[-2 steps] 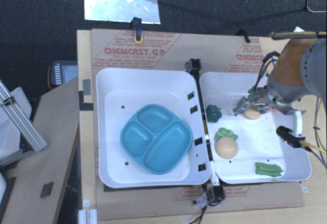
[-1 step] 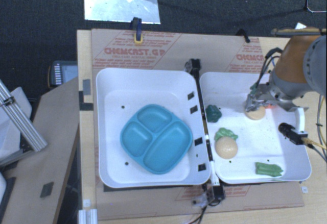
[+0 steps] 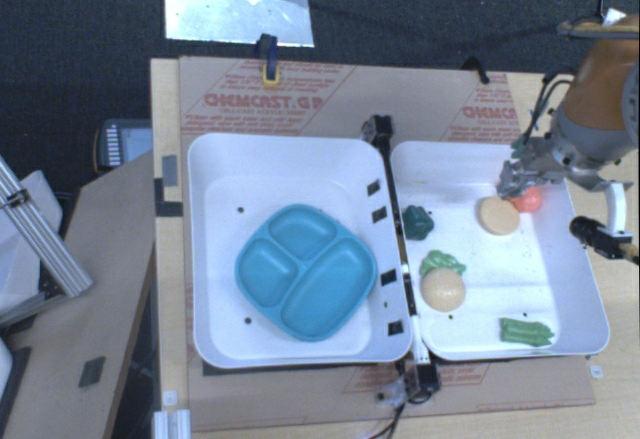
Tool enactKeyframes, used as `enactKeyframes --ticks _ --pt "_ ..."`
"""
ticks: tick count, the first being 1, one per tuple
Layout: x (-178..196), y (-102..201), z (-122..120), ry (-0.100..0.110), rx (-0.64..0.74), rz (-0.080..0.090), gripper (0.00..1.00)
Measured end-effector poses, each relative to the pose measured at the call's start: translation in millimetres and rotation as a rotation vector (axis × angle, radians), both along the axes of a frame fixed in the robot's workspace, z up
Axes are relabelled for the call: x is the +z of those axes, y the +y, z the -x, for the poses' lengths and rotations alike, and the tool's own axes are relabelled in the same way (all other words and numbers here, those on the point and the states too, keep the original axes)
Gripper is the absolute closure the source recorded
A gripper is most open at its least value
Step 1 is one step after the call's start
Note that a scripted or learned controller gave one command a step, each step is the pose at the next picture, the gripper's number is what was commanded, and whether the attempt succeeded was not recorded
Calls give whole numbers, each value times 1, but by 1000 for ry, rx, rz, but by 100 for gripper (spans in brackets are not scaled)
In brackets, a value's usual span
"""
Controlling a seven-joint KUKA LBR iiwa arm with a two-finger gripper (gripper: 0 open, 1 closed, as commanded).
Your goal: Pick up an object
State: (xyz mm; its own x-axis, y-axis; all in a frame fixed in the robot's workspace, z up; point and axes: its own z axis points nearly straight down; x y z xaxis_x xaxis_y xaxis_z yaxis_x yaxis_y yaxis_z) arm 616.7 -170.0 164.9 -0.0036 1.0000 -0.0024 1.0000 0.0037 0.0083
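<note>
Bins: left bin (image 3: 215,187) carries a blue divided plate (image 3: 305,270); right bin (image 3: 570,277) keeps the loose pickables. Tool (image 3: 517,183) hangs low at a red-orange piece (image 3: 531,197) beside the tan round (image 3: 498,216), evidently positioned for grasping; finger spread cannot be judged.

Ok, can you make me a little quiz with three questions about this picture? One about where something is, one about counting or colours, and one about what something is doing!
1. Where is the blue tray?
A. in the left bin
B. in the right bin
C. on the floor

2. How many green things lie in the right bin?
A. none
B. one
C. three

3. What is the hand doing?
A. hanging over the blue tray
B. reaching down at the red thing by the tan round thing
C. lifting the green thing at the front

Answers: 1 A, the tray sits in the left bin. 2 C, one dark green, one leafy, one at the front. 3 B, the hand is low beside the red thing.
</note>
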Motion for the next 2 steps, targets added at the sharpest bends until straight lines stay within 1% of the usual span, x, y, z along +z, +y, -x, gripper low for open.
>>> enactKeyframes --ticks 1,2 --pt "57 9 3 0 2 -1 100" --pt "68 9 1 4 1 -2 100"
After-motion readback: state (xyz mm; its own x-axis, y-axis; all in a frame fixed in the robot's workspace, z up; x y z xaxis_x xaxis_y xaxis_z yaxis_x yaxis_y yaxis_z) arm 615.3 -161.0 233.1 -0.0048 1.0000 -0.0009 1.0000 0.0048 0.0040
